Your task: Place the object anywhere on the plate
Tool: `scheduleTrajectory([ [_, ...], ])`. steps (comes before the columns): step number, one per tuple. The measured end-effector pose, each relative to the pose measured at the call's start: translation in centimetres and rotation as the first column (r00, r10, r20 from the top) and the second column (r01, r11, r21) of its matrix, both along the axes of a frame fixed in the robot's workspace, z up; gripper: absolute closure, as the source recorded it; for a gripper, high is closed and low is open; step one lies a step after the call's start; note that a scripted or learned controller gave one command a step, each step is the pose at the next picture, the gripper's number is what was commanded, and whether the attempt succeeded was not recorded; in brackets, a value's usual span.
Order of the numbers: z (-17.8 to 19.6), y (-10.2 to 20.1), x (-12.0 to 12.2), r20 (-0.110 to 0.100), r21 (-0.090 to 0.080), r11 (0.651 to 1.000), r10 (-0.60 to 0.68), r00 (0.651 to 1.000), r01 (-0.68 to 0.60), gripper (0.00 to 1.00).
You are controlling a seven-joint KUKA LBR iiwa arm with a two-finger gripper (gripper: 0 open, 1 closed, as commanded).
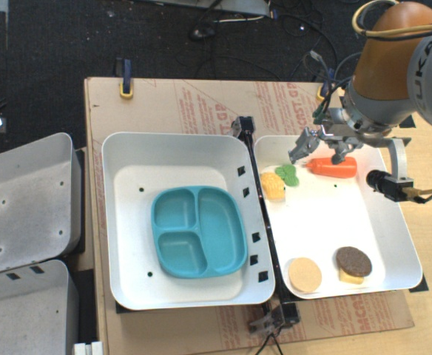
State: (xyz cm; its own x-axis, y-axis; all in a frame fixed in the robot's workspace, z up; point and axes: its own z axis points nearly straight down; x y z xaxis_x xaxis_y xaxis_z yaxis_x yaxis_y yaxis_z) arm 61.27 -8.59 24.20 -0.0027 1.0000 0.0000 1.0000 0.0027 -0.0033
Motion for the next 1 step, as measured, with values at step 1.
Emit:
scheduleTrajectory([
  [1, -4.41, -0.21, 0.41, 0.0, 0.0, 1.0, -0.003, 1.0, 0.003, 0.0],
])
